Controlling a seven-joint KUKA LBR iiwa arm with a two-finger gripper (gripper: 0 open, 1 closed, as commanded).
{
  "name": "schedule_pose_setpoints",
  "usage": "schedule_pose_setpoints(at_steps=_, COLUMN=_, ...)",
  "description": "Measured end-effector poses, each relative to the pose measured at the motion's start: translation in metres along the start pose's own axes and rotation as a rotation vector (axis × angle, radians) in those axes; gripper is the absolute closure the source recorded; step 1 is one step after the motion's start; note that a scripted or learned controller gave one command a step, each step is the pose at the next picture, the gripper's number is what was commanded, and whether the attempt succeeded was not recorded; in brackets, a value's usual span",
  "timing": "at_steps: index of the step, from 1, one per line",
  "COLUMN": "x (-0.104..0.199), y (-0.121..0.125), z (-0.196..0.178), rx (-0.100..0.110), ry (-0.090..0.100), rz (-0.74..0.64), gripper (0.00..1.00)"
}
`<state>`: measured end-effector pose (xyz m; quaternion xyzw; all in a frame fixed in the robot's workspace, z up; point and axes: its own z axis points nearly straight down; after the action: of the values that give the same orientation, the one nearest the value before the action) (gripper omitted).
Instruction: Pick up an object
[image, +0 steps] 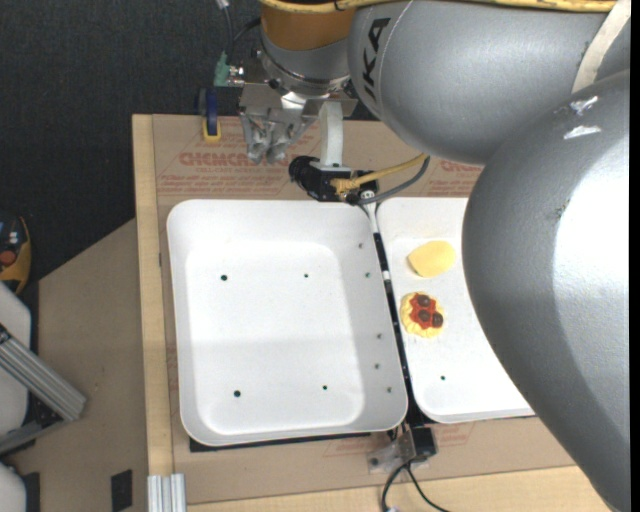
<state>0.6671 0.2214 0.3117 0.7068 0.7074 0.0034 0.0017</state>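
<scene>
Front edge: a small black plug (420, 441) and wire sit at 6 o'clock on the surface (150, 300).
Left bin (190, 330): a big white tray with only small dark dots in it.
Right bin (460, 400): it holds two toys, well apart from the gripper.
Toy with red spots (423, 314): a yellow round thing, near the wall between the bins, at about 3 o'clock.
Plain yellow toy (431, 258): just behind the spotted one.
Arm (540, 250): big and grey, hiding much of the right bin.
Gripper (268, 148): far back at 12 o'clock, past both bins, nothing in it. I cannot tell if it is wide or pinched.
What could go wrong: both toys look small and flat, so the gripper might slide off, or bump the bin wall.
</scene>
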Motion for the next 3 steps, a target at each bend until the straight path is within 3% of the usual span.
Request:
schedule_pose_setpoints(at_steps=1, x=-0.017, y=0.000, z=-0.061, rx=-0.002, ry=0.000, rz=0.002, gripper=1.00)
schedule_pose_setpoints(at_steps=2, x=0.004, y=-0.007, z=0.021, rx=0.015, ry=-0.004, rz=-0.001, gripper=1.00)
schedule_pose_setpoints(at_steps=3, x=-0.015, y=0.000, z=-0.043, rx=-0.001, ry=-0.001, rz=0.002, gripper=1.00)
